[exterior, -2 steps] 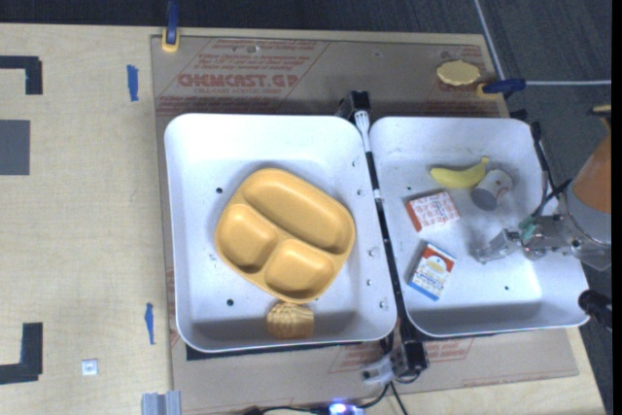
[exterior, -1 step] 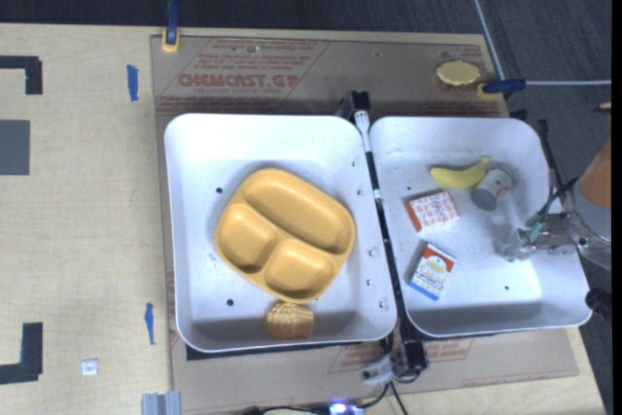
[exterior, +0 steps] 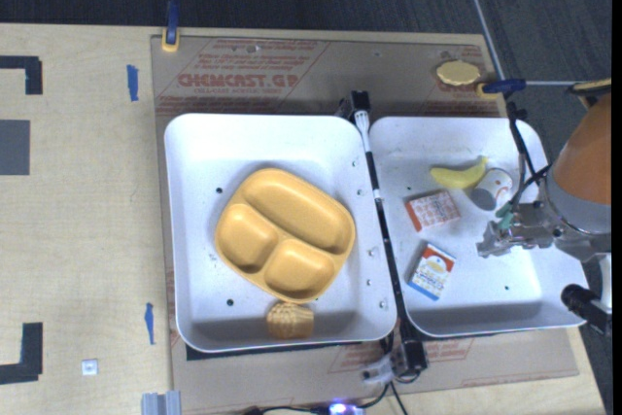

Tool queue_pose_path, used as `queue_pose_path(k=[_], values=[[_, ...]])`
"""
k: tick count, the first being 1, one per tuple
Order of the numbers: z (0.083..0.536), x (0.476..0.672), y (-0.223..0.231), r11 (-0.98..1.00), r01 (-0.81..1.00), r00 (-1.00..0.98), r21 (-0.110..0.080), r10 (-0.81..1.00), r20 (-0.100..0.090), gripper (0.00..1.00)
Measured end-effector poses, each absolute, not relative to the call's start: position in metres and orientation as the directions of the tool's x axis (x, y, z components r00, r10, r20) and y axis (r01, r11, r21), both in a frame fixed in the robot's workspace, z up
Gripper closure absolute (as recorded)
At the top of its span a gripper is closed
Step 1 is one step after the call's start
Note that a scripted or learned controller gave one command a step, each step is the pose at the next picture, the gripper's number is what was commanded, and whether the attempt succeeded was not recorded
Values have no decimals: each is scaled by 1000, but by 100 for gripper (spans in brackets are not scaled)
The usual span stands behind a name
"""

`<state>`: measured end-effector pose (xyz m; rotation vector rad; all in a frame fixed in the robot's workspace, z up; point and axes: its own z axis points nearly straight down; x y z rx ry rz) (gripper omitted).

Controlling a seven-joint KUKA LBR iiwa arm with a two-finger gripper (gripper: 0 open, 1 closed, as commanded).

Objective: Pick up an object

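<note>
Over the right bin (exterior: 544,298), the gripper (exterior: 501,238), whose finger state I cannot tell, hangs between banana (exterior: 459,175) and blue-edged packet (exterior: 431,270), risking an empty close.

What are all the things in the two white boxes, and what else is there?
Left bin: 1, white, left half of the bench.
Right bin: 1, white, beside it.
Divided tray: 1, yellow, middle of the left bin.
Small tan object: 1, near edge of the left bin.
Banana: 1, yellow, far part of the right bin.
Grey cup: 1, next to the banana.
Red-and-white packet: 1, middle of the right bin.
Blue-and-white box: 1, near part of the right bin.
Gripper: 1, grey, over the right bin's right side.
</note>
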<state>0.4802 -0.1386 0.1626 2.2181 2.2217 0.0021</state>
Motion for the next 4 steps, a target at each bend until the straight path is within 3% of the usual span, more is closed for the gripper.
queue_pose_path(k=[1, 2, 4], values=[[163, 480, -139, 1, 1000, -1, 3, 1000, -1, 0], [89, 482, -95, 0, 1000, 0, 8, 1000, -1, 0], [88, 482, -94, -2, 1000, 2, 9, 1000, -2, 0]])
